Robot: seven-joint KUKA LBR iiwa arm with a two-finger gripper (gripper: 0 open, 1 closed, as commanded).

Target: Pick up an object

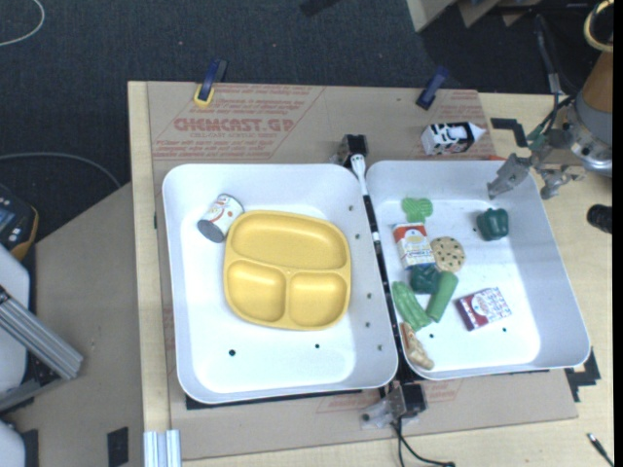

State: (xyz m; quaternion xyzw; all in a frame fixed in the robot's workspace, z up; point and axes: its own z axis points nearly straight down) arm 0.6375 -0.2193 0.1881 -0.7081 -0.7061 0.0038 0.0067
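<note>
- The jaws point(531, 176) hang over the far right corner of the right bin point(545, 251), spread apart and grasping nothing.
- Just below and left of them lies a dark green pepper-shaped toy point(493, 224), apart from the fingertips.
- Further left in the same bin, a small green piece point(418, 207) sits near the far wall, with a red-and-white carton point(414, 245) just below it.
- A round cookie point(448, 253) touches the carton's right side; a dark teal lump point(424, 278) lies under both.
- Two green stick shapes point(428, 298) lean together below the lump, and a tan piece point(417, 346) rests near the front left corner.
- A dark red packet point(484, 308) lies alone toward the front right.
- The left bin point(190, 300) holds a yellow divided tray point(288, 269) and a small tipped cup point(219, 217) touching the tray's far left corner.
- On the bench point(292, 120) beyond the right bin stands a black-and-white cow toy point(452, 136).
</note>
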